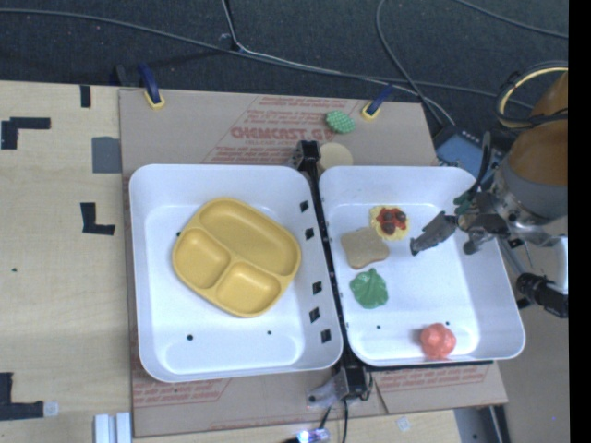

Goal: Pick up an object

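The right bin (480, 289) holds a tan bread slice (364, 246), a small yellow pizza piece with red topping (390, 221), a green leafy piece (369, 289) and a red round fruit (438, 341). My gripper (432, 233) reaches in from the right edge, hanging over the right bin's upper right part. Its dark fingertip points left toward the pizza piece, a short way to its right. Nothing shows between the fingers.
The left bin (152, 247) holds a yellow divided plate (236, 256). A green toy (340, 120) and a beige disc (335, 154) lie on the cardboard behind the bins. Cables run across the dark floor at the back.
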